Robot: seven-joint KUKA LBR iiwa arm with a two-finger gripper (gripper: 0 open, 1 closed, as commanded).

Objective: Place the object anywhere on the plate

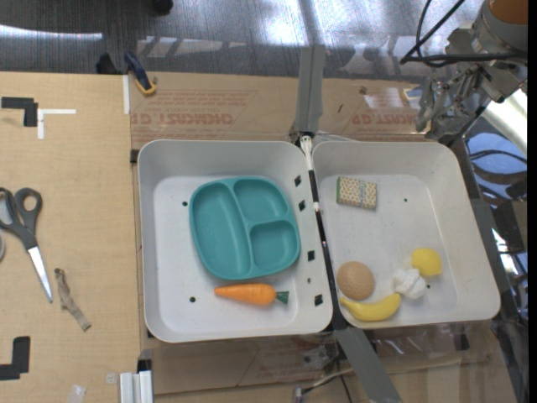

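I hang at the frame's upper right, my gripper point(449, 99) above the bins; whether it is wide or narrow, I cannot tell. Nothing picked yet: next I must descend onto an object, perhaps the banana point(370, 307), before reaching the teal plate point(245, 227).

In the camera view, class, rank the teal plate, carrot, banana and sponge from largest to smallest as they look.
1. Teal plate
2. Carrot and banana: these look about alike in length, so no ranking between them
3. Sponge
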